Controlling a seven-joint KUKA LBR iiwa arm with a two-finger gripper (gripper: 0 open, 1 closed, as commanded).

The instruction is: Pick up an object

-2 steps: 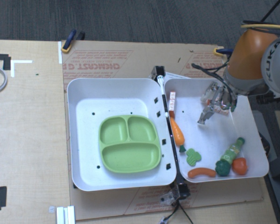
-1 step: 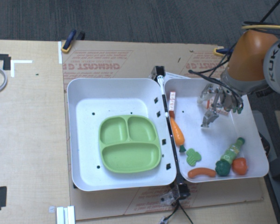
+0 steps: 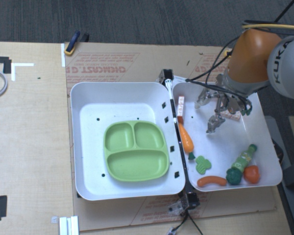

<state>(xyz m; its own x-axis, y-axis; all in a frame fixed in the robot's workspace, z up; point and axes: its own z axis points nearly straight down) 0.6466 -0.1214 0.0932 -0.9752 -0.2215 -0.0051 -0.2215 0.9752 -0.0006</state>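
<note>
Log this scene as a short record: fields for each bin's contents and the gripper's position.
left bin: green divided plate
right bin: carrot, green toy, sausage, green bottle, broccoli, tomato, small box by the divider
gripper: over the right bin's upper half, apart from the toys
held: nothing seen between its fingers
</note>
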